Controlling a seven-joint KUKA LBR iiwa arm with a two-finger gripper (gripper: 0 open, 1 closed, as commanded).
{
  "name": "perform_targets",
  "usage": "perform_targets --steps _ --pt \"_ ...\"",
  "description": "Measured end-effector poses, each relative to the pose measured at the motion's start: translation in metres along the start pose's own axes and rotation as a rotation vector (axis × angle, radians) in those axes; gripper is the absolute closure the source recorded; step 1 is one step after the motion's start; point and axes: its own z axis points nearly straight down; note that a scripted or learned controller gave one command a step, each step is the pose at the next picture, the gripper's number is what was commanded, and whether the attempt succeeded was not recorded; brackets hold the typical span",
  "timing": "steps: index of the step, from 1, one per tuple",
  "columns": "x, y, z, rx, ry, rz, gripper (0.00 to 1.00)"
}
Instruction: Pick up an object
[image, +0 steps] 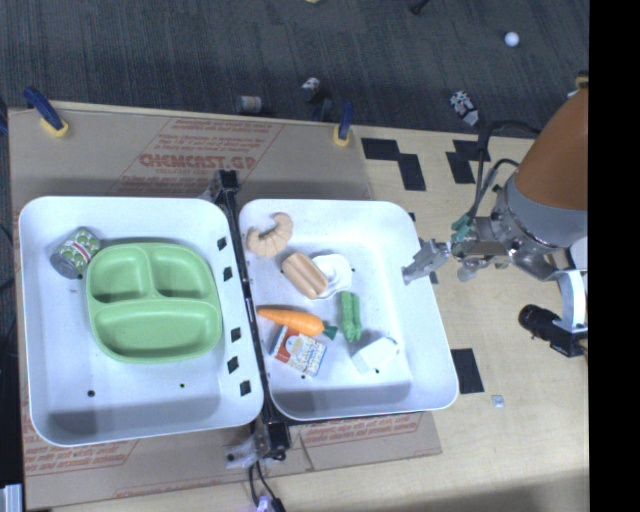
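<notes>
The gripper (428, 259), seen with nothing between its fingers and the jaws slightly apart, is held just above the right bin's (432, 350) right rim, while the carrot (291, 320) lies well leftwards, its long axis nearly crosswise.

The gripper (425, 262) hangs just outside the right rim of the right bin (425, 345), holding nothing. That bin holds a croissant (269, 234), a hot dog (304, 273), a carrot (292, 320), a green stick (351, 316), a small carton (302, 351) and a white piece (375, 352). The left bin (50, 400) holds a green divided plate (153, 299) with a can (74, 251) just beside its upper-left corner.
</notes>
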Motion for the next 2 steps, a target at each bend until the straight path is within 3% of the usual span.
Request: perform_targets --steps 1,2 --pt "-0.004 0.006 0.186 -0.005 -0.001 0.0 0.0" --pt "-0.004 0.007 0.175 -0.004 -0.001 -0.003 1.0"
